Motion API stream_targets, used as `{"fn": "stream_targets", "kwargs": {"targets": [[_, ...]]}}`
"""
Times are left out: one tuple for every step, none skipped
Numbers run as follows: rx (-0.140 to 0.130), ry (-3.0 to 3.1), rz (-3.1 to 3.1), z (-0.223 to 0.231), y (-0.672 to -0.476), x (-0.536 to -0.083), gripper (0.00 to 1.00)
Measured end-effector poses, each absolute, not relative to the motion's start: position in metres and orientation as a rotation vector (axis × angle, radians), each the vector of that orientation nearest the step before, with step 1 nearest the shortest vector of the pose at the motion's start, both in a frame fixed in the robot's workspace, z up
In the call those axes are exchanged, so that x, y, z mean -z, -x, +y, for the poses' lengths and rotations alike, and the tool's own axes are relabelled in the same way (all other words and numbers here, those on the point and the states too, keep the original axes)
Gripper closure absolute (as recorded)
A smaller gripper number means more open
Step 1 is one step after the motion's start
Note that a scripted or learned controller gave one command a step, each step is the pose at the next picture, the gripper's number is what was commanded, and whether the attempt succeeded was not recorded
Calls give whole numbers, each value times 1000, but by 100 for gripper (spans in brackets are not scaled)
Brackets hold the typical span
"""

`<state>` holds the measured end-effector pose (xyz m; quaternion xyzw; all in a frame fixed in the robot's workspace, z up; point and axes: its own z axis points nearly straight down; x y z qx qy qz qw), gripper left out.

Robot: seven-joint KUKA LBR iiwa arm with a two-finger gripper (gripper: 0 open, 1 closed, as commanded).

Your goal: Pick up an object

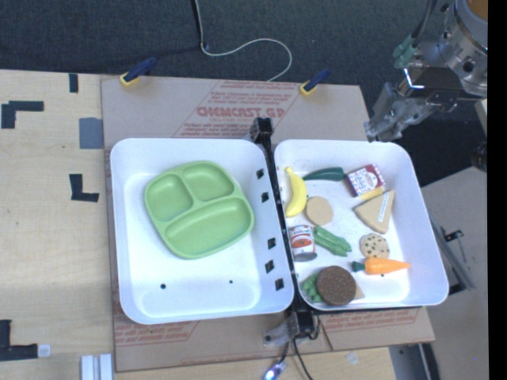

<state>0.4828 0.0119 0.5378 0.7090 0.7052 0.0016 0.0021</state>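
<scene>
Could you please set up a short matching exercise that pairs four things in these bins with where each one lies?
Things:
1. tray
2. banana
3. carrot
4. burger

Places:
A. right bin, near front wall
B. left bin
C. right bin, by the divider
D. right bin, front right, below the cookie

Pairs: 1-B, 2-C, 3-D, 4-A

The divided plate is light green, both bins are white, the banana is yellow, the carrot is orange, the small can is red and white.
</scene>
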Motion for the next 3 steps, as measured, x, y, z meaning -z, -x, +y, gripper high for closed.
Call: {"fn": "stream_targets", "kwargs": {"targets": [[2,-2219,2222,16,-484,-545,100],[3,-2220,2223,16,-485,-554,100],[3,-2220,2223,17,-485,-564,100]]}}
